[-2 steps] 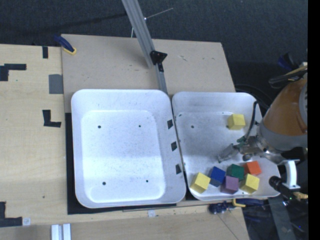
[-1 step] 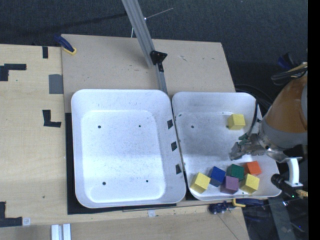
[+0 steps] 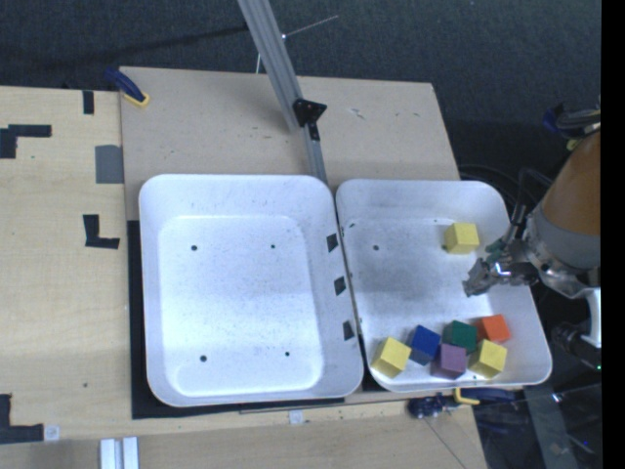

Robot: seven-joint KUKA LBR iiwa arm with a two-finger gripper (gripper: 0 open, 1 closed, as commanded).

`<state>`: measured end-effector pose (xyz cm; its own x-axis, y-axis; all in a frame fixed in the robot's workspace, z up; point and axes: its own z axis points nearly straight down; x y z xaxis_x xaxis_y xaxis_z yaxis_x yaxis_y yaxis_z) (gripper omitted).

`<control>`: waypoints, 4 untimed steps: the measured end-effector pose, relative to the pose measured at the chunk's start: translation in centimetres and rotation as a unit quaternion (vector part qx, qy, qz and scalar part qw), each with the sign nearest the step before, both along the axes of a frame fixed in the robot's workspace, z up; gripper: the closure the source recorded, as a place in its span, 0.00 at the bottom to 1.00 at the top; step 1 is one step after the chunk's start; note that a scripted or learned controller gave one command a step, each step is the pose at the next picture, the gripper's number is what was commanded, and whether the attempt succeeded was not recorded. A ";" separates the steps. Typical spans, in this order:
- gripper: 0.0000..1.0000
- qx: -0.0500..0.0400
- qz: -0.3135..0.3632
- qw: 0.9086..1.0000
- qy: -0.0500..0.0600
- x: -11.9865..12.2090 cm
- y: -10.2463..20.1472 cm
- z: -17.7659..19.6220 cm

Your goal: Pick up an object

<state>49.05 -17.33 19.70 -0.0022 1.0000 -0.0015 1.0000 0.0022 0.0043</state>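
Observation:
The right bin (image 3: 410, 213) holds several small blocks. A yellow block (image 3: 462, 236) sits alone near its far right side. Along the bin's near edge lie a yellow block (image 3: 393, 356), a blue block (image 3: 425, 343), a green block (image 3: 460, 335), a purple block (image 3: 452, 359), an orange block (image 3: 495, 327) and another yellow block (image 3: 491, 358). My gripper (image 3: 482, 277) hangs over the right side of this bin, between the lone yellow block and the cluster, with nothing seen between its fingers.
The left bin (image 3: 234, 291) lies beside the right one. A slanted metal pole (image 3: 278, 52) with a black clamp (image 3: 309, 113) rises behind the bins. Black tape marks lie on the bench at left.

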 end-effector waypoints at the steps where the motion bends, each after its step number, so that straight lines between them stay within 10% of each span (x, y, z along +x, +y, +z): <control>1: 1.00 0.000 0.000 1.000 0.001 0.1 0.0 2.6; 4: 1.00 0.002 0.002 1.000 0.002 8.6 13.3 3.3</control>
<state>57.64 -4.05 22.95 -0.0061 1.0000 0.0016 1.0000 0.0061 -0.0001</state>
